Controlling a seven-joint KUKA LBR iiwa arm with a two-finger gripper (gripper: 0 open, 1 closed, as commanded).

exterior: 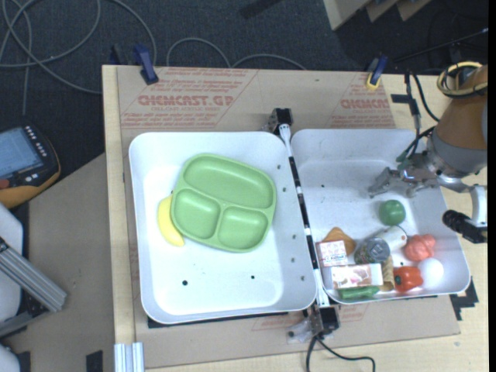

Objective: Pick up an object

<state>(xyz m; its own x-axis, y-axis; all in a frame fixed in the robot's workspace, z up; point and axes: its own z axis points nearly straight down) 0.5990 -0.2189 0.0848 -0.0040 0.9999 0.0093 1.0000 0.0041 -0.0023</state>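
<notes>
We see the tool (401, 178) hanging low in the right bin (333, 149), toward its far right corner, fingers spread and gripping nothing. Just in front of it lies a green ball (392, 211), apart from the heap at the bin's near edge: a red ball (419, 247), a white ball (431, 270), a grey lump (376, 250) and small boxes (353, 275). The left bin (147, 231) carries a green tray (223, 202) with a banana (168, 222) tucked at its left side. We judge the green ball the likeliest target: light, smooth, probably hard, apt to roll. We would close across its widest part from straight above, since an off-centre pinch may squirt it away.
</notes>
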